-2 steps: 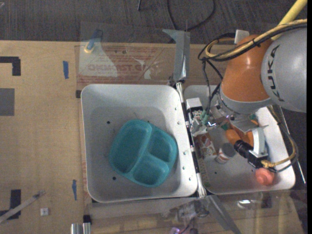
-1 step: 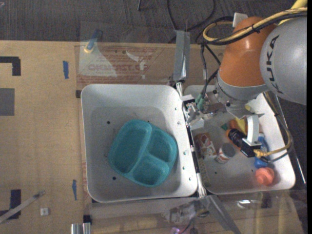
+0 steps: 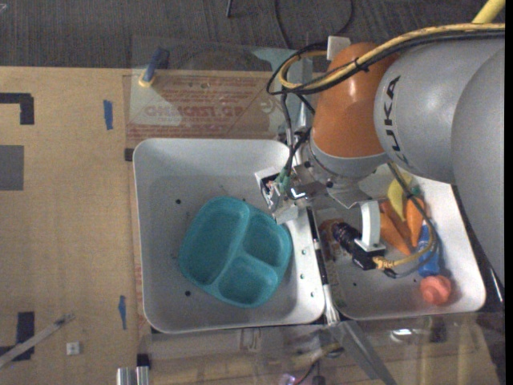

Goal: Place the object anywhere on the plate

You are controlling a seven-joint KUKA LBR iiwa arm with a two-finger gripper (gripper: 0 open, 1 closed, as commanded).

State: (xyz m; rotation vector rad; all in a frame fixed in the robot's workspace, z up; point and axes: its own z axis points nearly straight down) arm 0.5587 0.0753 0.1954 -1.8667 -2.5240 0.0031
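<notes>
Seemingly little of the task is done: from the camera view, the teal plate (image 3: 234, 251) is seen lying bare in the left bin (image 3: 160, 175), its three compartments unfilled. The gripper (image 3: 282, 189) is hidden beneath the wrist over the rim between the bins, so its state cannot be told. Orange, yellow and pink objects (image 3: 417, 247) are seen in the right bin (image 3: 469, 283); which is meant cannot be told.
</notes>
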